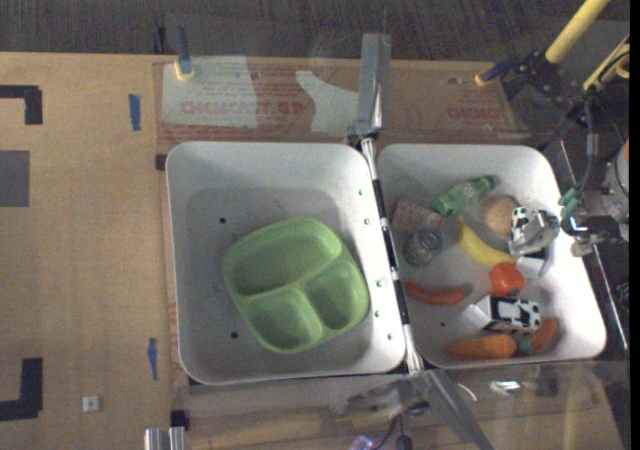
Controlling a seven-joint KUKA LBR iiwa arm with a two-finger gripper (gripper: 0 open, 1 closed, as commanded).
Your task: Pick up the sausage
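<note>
Two white bins sit side by side: the green tray (295, 283) left, the sausage (436, 293) lying loose right, gripper (533, 231) nearby.

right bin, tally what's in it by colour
Right bin, as far as the view shows:
Green: 1, bottle
Yellow: 1, banana
Tan: 1, round item
Red-orange: 4, sausage, carrot, two small pieces
Brown: 1, packet
Grey: 1, round tin
Black-and-white: 1
Total: 10
</note>
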